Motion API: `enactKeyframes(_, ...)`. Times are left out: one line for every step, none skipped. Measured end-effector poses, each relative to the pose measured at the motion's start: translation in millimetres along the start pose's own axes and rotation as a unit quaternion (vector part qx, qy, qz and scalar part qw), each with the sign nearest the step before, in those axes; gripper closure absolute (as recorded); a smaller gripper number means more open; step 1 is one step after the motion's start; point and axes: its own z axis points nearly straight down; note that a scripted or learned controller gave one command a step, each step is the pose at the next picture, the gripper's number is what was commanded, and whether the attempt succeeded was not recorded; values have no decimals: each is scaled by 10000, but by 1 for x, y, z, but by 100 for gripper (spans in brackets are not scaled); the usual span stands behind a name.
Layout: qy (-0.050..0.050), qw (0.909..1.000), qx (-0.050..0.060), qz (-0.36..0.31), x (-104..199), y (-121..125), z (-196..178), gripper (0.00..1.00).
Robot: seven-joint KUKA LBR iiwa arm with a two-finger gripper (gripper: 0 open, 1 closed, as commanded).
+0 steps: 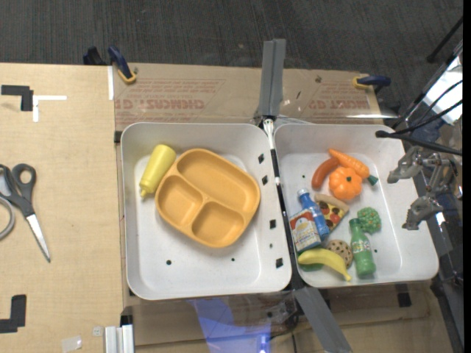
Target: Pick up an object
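1. We see the gripper (421,190) at the right bin's (390,147) right edge, about mid-height, over the rim, not over the pile.
2. Jaws: we can't tell spread or pressed together; it's metal clutter at this angle. Nothing is visibly between them.
3. All candidate objects lie left of the gripper, inside the right bin, so the move turns on a reach leftward and down.
4. Nearest: the broccoli (368,220), just inside the right edge, slightly below and left of the gripper. It's compact with no real long axis, so jaw yaw matters little.
5. Next: the green bottle (361,250) toward the bin's bottom edge, long axis roughly top-to-bottom, touching or nearly touching the broccoli.
6. Further left:
   - the pumpkin (346,185) with the carrot (347,161) above it, near the bin's middle-top
   - the red pepper (322,172), left of them
   - the pizza slice (330,211) at centre
   - the blue bottle (309,219) by the left edge
   - the banana (324,259) and cookie (338,250) at the bottom edge
7. The left bin (147,271) holds the tray (208,197) at centre and the yellow bottle (156,169) near its top-left corner, both well away from the gripper.
8. Our call: go for the broccoli. The risk is clipping the green bottle on descent.
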Motion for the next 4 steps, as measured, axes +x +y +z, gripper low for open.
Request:
enactKeyframes(11,9977,-3,680,19,14,160,0)
enactKeyframes(-36,9952,-2,979,-77,41,189,0)
enactKeyframes(-36,9933,0,1153,-103,62,189,0)
enactKeyframes(2,9995,0,310,-34,62,191,0)
